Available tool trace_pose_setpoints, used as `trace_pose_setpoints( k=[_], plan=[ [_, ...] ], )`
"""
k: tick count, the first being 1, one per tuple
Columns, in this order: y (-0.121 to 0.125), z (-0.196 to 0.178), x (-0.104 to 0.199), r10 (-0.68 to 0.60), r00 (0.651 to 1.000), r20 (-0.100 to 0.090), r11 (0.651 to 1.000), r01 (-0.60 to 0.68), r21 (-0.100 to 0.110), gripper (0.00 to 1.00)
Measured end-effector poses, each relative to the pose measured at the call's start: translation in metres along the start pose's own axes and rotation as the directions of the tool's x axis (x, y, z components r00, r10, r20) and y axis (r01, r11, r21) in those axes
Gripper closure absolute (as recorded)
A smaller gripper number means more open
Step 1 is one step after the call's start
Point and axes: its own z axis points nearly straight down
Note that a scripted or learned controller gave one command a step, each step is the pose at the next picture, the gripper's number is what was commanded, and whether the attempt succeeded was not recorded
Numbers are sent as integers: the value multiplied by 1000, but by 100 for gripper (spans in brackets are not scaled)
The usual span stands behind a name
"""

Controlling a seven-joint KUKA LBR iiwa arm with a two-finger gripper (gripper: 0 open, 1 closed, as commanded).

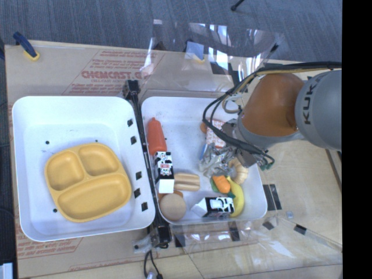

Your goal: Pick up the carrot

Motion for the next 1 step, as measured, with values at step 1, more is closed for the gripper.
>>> trace_pose_setpoints(
  k=[1],
  plan=[
    [0,0,0,-1,1000,0,1000,1,0,0]
  ],
)
